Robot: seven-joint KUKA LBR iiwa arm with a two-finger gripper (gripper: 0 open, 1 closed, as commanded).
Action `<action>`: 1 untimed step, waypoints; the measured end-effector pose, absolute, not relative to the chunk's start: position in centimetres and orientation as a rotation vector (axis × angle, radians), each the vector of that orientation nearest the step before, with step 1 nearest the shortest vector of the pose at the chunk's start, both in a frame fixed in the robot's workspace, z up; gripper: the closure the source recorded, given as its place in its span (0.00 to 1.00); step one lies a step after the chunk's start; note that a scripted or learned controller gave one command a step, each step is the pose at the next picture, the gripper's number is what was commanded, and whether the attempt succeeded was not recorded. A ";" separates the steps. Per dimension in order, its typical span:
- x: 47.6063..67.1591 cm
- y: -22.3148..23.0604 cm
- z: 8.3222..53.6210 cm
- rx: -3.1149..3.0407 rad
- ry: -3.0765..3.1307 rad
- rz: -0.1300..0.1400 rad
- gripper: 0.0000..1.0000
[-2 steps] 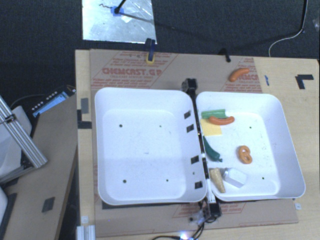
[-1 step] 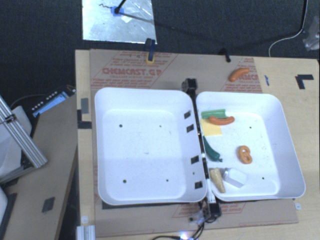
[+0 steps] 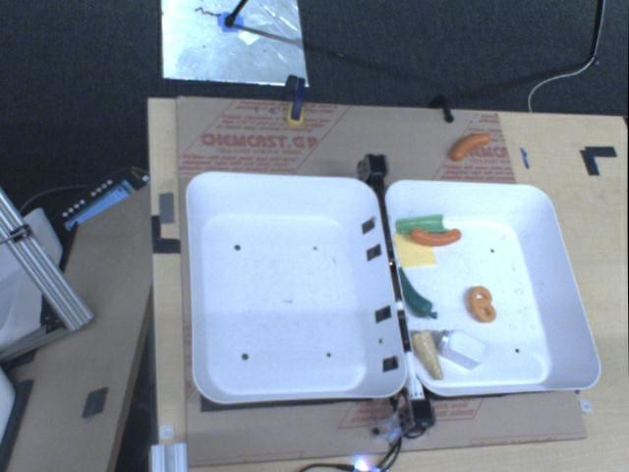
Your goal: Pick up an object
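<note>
— From where you stand, what is there to pick?

— All of it lies in the right bin (image 3: pixel 550 264). A pretzel (image 3: pixel 481 304) sits near the bin's middle, well apart from the rest. At ten o'clock from it, an orange sausage (image 3: pixel 435 235) lies touching a green strip (image 3: pixel 420 223), with a yellow slab (image 3: pixel 416 255) just beside them. Along the bin's nine o'clock wall there is a dark green pepper (image 3: pixel 416 296), and at seven o'clock a corn cob (image 3: pixel 427 353) touches a pale block (image 3: pixel 461 348).

— And the claw?

— I cannot tell its state.

— Which piece would you go for?

— The pretzel, I'd guess. It looks like light, stiff toy plastic, likely slippery, so pinch across its outer edges.

— Anything else?

— Another sausage (image 3: pixel 470 146) lies on the surface (image 3: pixel 246 136) at twelve o'clock beyond the bin.
</note>
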State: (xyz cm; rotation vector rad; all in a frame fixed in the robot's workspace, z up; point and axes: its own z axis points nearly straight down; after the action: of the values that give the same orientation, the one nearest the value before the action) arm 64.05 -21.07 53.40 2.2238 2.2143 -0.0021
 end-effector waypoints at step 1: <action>59.3 -17.5 53.6 2.214 2.226 0.004 1.00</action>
State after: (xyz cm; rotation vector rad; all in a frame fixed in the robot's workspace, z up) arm 59.34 -17.51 53.65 2.2140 2.2257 0.0042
